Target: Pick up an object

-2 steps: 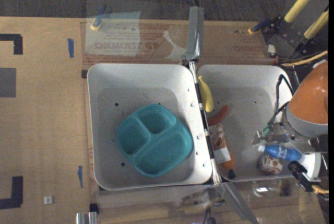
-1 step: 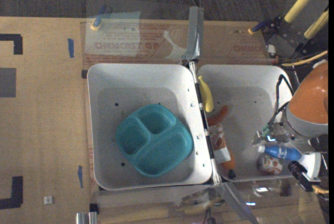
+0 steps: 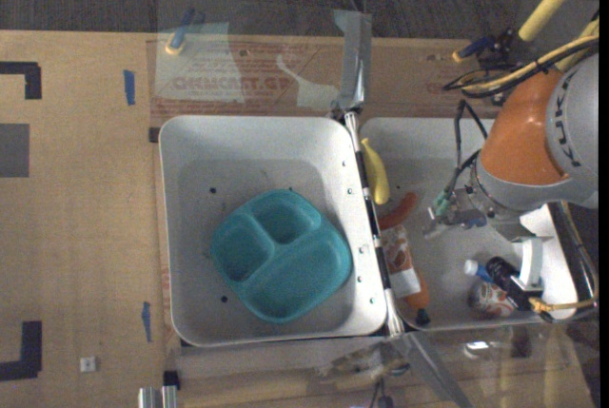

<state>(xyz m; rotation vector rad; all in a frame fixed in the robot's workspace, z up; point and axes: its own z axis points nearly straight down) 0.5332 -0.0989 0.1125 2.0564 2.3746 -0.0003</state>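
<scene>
My gripper [image 3: 449,214] hangs over the middle of the right bin [image 3: 433,154], below the arm's orange band. A yellow banana [image 3: 378,173] lies against that bin's left wall. Just below it is a small orange-red sausage shape [image 3: 398,208], a little left of the gripper. A bottle with a brown label and an orange cap [image 3: 405,271] lies along the left wall toward the front. A small reddish container with a white cap [image 3: 485,295] sits at the front right. I see nothing held at the gripper.
The left bin [image 3: 190,159] holds a teal divided plate [image 3: 281,254]. A low wall [image 3: 366,216] separates the two bins. Yellow and black cables [image 3: 533,64] trail behind the arm at the back right.
</scene>
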